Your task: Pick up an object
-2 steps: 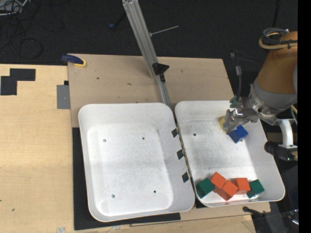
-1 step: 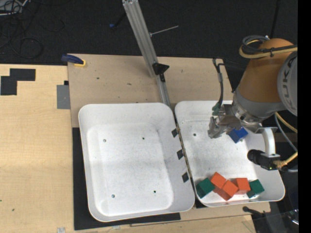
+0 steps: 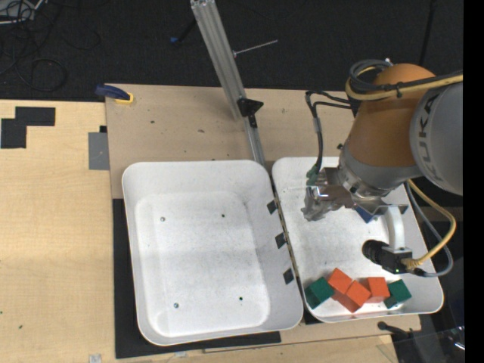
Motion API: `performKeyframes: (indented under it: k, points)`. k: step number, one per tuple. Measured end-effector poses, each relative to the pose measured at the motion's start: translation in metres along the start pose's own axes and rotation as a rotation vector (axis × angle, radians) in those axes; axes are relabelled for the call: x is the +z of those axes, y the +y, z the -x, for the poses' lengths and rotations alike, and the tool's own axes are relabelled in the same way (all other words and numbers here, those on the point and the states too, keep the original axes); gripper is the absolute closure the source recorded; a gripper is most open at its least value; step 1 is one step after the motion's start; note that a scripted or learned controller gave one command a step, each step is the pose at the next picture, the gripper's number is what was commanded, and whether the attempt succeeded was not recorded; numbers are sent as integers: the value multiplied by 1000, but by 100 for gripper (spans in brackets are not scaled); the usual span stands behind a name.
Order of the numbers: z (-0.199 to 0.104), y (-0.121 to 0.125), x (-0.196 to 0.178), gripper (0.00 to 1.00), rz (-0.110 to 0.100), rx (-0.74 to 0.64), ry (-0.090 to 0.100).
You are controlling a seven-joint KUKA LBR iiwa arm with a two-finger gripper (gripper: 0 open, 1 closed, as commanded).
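Here, KUKA arm (image 3: pixel 393 127) bent low over right bin (image 3: pixel 299 180), gripper (image 3: pixel 316 206) above bare floor; finger spacing indiscernible. "KU" legible on grey casing; blocks (image 3: pixel 355 290) at near edge.

matt speckled white bins (image 3: pixel 197 316), wooden bench (image 3: pixel 53 225)

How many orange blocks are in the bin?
3, all in the right bin's near corner: one beside the left green block, one just in front of it, one by the right green block. The arm may hide more.
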State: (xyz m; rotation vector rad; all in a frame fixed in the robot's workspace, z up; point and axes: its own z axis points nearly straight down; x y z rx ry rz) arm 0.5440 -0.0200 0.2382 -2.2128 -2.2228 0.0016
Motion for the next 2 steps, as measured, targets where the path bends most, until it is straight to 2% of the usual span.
performKeyframes:
  k: [2]
  points:
    - [-105,-8,22,100,-3,1,-1]
